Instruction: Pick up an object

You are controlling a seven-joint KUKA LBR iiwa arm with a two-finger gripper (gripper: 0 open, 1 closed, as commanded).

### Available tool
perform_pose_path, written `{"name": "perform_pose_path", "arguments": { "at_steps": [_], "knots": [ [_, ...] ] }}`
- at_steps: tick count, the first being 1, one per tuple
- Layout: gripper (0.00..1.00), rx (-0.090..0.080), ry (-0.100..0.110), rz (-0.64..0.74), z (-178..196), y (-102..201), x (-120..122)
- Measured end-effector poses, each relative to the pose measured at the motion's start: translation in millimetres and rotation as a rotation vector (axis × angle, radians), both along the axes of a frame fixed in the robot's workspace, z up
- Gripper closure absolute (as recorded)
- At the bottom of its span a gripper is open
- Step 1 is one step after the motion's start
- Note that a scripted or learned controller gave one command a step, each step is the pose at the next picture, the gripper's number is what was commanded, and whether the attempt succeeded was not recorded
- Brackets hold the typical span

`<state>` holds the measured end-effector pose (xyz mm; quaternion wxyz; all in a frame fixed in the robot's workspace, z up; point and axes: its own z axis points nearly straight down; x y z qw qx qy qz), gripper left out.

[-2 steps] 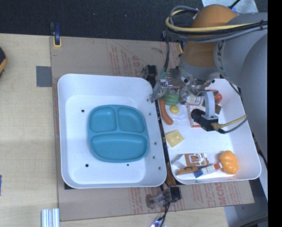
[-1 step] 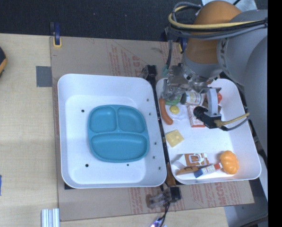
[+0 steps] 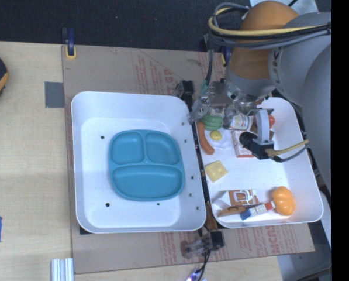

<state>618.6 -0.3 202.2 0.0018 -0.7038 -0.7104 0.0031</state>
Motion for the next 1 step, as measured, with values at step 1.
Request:
{"name": "perform_pose_path", "arguments": {
  "at_steps": [1],
  "knots": [
    [0.0, 0.001, -0.007, -0.002, -10.1, -8.7, 36.6]
  ]
}}
